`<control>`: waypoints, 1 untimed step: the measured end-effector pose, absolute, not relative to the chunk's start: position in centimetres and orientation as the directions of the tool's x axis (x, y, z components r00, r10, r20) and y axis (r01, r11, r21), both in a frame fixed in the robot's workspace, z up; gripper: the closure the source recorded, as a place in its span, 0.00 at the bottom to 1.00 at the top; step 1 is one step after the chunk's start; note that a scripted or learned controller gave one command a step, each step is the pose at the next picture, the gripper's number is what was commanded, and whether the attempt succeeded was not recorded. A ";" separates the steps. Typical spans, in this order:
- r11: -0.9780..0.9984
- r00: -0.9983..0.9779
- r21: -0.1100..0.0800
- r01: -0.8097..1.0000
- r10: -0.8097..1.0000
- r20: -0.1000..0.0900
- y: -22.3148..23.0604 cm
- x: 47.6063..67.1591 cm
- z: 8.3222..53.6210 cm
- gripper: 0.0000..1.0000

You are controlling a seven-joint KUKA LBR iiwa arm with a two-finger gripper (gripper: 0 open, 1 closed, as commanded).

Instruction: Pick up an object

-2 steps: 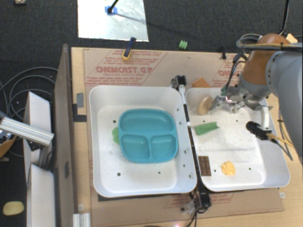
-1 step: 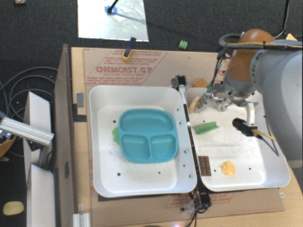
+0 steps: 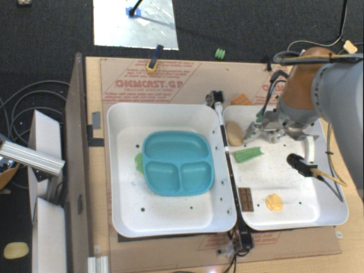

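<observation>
Plainly we are at the approach step: nothing is lifted yet, and every object lies on a bin floor.

Starting at the left, the left bin [image 3: 122, 209] holds a teal plate [image 3: 178, 162] lying flat, with a green scrap [image 3: 138, 162] peeping out from under its left edge. We judge both poor targets: the plate is broad and shallow, and the scrap is mostly hidden.

Across the divider, the right bin [image 3: 324, 209] holds the likelier candidates. A tan lump [image 3: 234, 134] sits against the bin's left wall. A green block [image 3: 248, 154] lies just beside it, nearer the front, and tilted. A brown block [image 3: 245, 199] rests flat in the front left corner.

The gripper [image 3: 255, 134] hangs low over the back of this bin, just right of the tan lump and just behind the green block. We cannot tell whether its jaws are apart or together, and we see nothing between them. Further right and forward, a yellow lump [image 3: 274, 202] lies well apart from the gripper. The arm [image 3: 335, 90] reaches in from the right.

The green block looks to us the best pick, since it stands free of the wall. The next move calls for a short shift forward over the block, the wrist turned so the jaws straddle its narrow width. Then comes a descent to the floor and a close. The tan lump's nearness could foul one jaw.
</observation>
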State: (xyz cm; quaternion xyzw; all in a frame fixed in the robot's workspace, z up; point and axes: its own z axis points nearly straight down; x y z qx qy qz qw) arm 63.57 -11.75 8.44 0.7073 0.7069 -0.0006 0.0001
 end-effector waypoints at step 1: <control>0.000 0.000 -0.002 1.000 1.000 0.001 -10.4 59.3 8.4 0.00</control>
